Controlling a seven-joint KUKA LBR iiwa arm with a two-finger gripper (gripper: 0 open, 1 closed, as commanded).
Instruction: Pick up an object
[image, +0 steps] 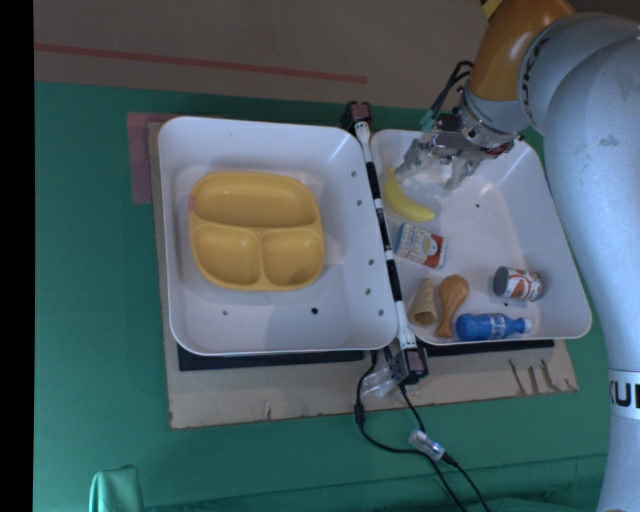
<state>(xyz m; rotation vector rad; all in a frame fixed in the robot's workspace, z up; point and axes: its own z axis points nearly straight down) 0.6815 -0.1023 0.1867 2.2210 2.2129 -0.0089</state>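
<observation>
My counter (90, 300) is covered in green cloth, with a flat sheet of cardboard (300, 400) lying on it. On that sit two shallow white bins side by side, the left bin (200, 320) and the right bin (560, 250), and a black cable (400, 440) trails across the cloth in front.

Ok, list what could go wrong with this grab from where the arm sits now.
1. The end effector hangs over the far end of the right bin, near the banana but offset from it; a straight descent may close on bare bin floor.
2. The banana lies close to the divider between the bins, so a finger could strike that wall.
3. The small carton sits just beyond the banana's tip and could get nudged.
</observation>
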